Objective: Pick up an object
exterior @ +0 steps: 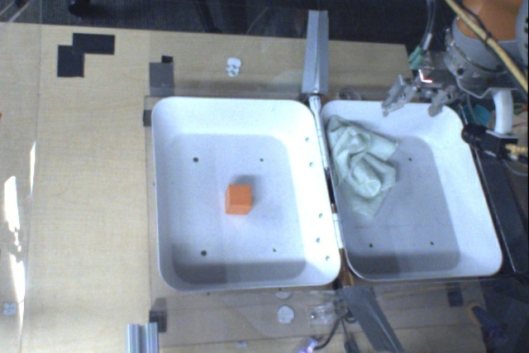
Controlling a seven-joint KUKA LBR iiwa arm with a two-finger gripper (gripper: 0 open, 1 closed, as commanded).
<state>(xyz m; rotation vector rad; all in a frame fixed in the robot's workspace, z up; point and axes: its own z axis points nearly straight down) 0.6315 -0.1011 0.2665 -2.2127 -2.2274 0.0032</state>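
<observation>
A small orange cube (239,199) lies near the middle of the left bin (178,128). A crumpled pale green-white cloth (361,162) rests against the left wall of the right bin (475,202). My gripper (416,100) hangs over the far rim of the right bin, up and to the right of the cloth. Its two fingers stand apart, open, with nothing between them. The orange-banded wrist rises behind it at the top right.
A metal divider post (315,54) stands at the back between the two bins. Cables and hoses (496,136) run along the right bin's right side. The wooden bench (74,202) extends to the left, with black tape marks (83,52).
</observation>
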